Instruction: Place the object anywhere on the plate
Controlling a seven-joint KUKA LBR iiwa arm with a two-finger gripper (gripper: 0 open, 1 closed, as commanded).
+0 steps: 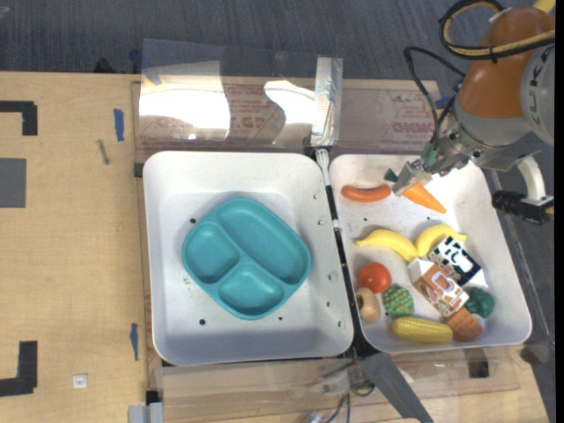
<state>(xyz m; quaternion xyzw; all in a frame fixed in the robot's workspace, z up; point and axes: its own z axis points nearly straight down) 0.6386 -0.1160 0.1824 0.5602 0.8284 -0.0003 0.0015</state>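
Hovering at far end of right bin (507,236): claw (407,180), tips just above carrot (425,197) and beside sausage (365,193); spread or pressed together, cannot tell. Lying nearer in same bin: two bananas (388,242), tomato (375,277), broccoli (398,301), corn cob (420,328), printed cartons (441,287), assorted small toy foods. Sitting in left bin (159,236): teal three-part plate (246,256), bare. Supporting both bins: wooden worktop (62,236).

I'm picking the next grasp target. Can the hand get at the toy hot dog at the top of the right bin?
Probably yes. The hand hovers just right of the hot dog, which lies alone with nothing on top; only the carrot sits close by.
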